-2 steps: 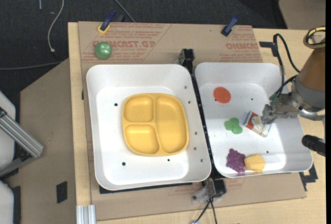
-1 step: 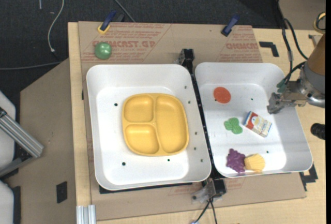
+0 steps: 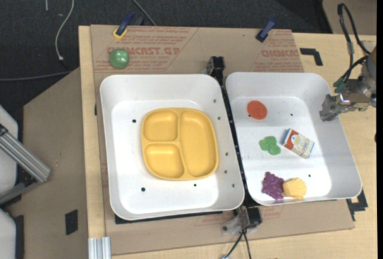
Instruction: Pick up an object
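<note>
The right bin (image 3: 311,87) holds several small items: a red-orange round piece (image 3: 257,110), a green leafy piece (image 3: 270,145), a small red, white and blue carton (image 3: 298,143), a purple grape bunch (image 3: 273,185) and a yellow piece (image 3: 294,188) touching the grapes. My gripper (image 3: 331,109) hangs over the bin's right rim, to the right of the red-orange piece and above the carton in the view. Nothing shows between it and the items.
A yellow divided plate (image 3: 179,143) lies in the left bin (image 3: 119,96). A green ball (image 3: 119,58) rests on the cardboard behind that bin. Blue clamps (image 3: 265,30) hold the cardboard's far edge. Cables run at the far right.
</note>
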`<state>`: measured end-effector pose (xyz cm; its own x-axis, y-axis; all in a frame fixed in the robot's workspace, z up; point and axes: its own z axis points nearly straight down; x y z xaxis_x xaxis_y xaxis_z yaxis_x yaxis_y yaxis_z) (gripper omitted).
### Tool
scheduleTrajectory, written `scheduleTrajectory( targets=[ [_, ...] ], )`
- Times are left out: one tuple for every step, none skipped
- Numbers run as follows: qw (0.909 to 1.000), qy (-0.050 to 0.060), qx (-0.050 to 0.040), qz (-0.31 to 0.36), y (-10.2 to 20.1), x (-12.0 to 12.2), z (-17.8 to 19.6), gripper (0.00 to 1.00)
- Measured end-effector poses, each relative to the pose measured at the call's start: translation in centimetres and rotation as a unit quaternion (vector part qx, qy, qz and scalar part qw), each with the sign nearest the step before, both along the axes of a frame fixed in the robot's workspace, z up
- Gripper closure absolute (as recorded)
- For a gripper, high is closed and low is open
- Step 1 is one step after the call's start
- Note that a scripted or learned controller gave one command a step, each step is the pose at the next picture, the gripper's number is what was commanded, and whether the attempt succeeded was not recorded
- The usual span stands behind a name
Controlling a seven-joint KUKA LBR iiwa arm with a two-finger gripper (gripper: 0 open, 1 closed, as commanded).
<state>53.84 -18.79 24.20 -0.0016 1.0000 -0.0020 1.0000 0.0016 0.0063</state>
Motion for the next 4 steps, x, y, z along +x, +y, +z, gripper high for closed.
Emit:
scheduleTrajectory(
  targets=[
    [1.0,0.004,0.0031,0.003,6.2,0.2,-0.9,1.0],
    [1.0,0.005,0.003,0.003,12.3,0.2,-1.9,1.0],
    [1.0,0.005,0.0026,0.003,18.5,0.1,-2.6,1.0],
    [1.0,0.003,0.0024,0.003,23.4,-0.7,-1.7,1.0]
  ],
)
